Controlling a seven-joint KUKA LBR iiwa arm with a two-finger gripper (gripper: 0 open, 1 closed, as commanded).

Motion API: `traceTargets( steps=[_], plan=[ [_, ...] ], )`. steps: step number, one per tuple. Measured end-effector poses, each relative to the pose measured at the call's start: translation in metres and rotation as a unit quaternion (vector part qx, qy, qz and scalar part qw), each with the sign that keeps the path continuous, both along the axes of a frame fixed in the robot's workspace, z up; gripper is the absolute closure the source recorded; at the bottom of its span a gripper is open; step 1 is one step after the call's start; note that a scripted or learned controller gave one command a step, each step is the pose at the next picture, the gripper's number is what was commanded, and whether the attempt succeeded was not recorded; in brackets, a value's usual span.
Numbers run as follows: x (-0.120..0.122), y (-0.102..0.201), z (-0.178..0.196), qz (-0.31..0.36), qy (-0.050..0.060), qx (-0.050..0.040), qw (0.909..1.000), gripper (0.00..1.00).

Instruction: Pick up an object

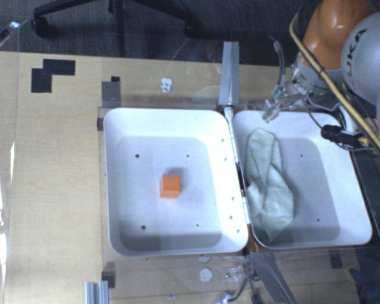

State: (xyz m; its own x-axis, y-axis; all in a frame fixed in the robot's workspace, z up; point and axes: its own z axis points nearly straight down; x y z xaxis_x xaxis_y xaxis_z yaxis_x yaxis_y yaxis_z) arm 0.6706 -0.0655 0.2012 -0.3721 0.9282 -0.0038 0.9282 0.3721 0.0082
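Observation:
A small orange cube rests near the middle of the left bin. A crumpled pale grey-green cloth lies along the left side of the right bin, running from its back towards its front. My gripper hangs over the back left rim of the right bin, just above the far end of the cloth. Nothing shows in its grasp. The grey arm with its orange band comes in from the upper right.
A metal divider post stands behind the seam between the bins. Black cables trail from the wrist across the right bin's back right corner. The wooden bench stretches to the left.

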Motion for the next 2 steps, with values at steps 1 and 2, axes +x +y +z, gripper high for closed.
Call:
traceTargets(
  steps=[1,2],
  plan=[
    [-0.001,-0.003,-0.015,-0.010,0.002,0.0003,0.9999,1.00],
    [0.001,-0.022,-0.102,0.093,-0.001,-0.0008,0.9957,1.00]
  ],
)
